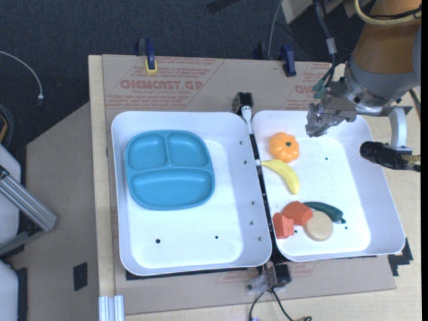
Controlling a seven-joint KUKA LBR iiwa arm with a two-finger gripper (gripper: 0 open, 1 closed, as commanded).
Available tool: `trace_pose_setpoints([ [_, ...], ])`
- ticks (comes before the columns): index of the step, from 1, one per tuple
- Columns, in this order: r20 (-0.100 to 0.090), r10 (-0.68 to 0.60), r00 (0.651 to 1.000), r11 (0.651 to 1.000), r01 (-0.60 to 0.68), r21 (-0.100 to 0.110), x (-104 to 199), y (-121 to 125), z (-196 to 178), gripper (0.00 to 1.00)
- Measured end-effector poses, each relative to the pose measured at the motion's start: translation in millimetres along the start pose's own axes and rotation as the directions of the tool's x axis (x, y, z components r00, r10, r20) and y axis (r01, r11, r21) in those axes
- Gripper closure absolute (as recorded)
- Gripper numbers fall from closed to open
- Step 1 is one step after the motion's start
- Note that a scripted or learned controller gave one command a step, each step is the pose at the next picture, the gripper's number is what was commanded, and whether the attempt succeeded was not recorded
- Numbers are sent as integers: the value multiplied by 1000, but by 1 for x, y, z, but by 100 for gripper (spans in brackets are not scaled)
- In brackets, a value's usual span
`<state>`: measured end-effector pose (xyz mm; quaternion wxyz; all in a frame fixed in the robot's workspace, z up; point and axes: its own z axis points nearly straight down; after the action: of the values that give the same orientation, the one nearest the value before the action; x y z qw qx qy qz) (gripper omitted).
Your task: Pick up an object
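Note:
In the right bin (361, 179) lie an orange pumpkin-shaped toy (284, 146), a yellow banana (283, 174), a red block (292, 219), a round beige piece (319, 229) and a dark green vegetable (326, 210). My gripper (318, 127) hangs over the bin's far edge, to the right of the pumpkin and a little above it. Nothing shows between its dark fingers, and they look close together.
The left bin (187, 246) holds a blue divided plate (170, 168). Both bins rest on a cardboard sheet (200, 79) clamped at the back. A black clip (242, 103) sits between the bins at the far side. A black cylinder (384, 154) juts from the arm over the right bin's right rim.

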<state>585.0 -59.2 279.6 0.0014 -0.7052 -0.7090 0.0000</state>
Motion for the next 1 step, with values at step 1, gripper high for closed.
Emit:
trace_pose_setpoints([
  [1,-1,-1,1000,1000,1,1,54,-2,7,100],
])
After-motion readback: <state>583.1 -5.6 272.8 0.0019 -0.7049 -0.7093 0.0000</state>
